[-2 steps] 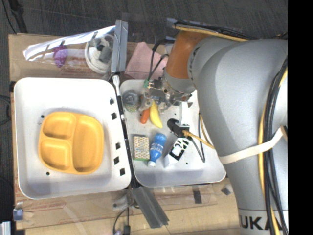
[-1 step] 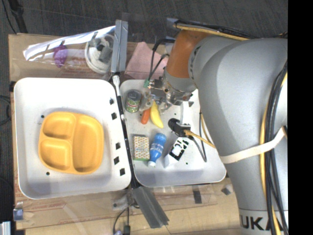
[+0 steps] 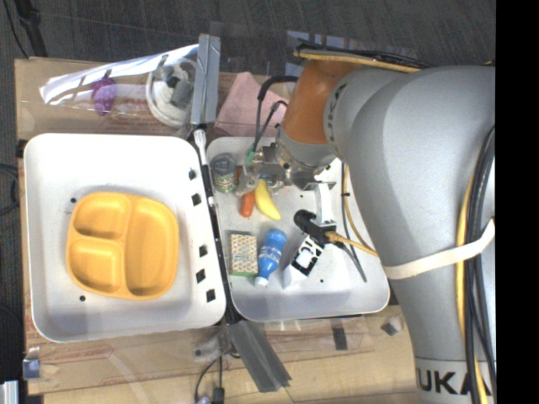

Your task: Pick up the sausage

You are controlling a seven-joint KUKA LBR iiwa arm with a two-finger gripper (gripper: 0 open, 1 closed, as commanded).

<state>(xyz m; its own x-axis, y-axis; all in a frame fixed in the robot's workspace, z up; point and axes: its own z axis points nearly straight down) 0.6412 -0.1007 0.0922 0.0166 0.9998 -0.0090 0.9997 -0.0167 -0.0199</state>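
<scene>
2 bins sit side by side; the arm [image 3: 404,158] covers much of the right bin [image 3: 354,297]. Its gripper [image 3: 268,173] hangs over that bin's upper left, its state impossible to tell. The sausage [image 3: 247,204], small and reddish, lies just below the gripper, touching the banana [image 3: 267,200], long axis near vertical in the view.

wooden bench [image 3: 50,74] bears two white bins [image 3: 50,310] side by side.
</scene>
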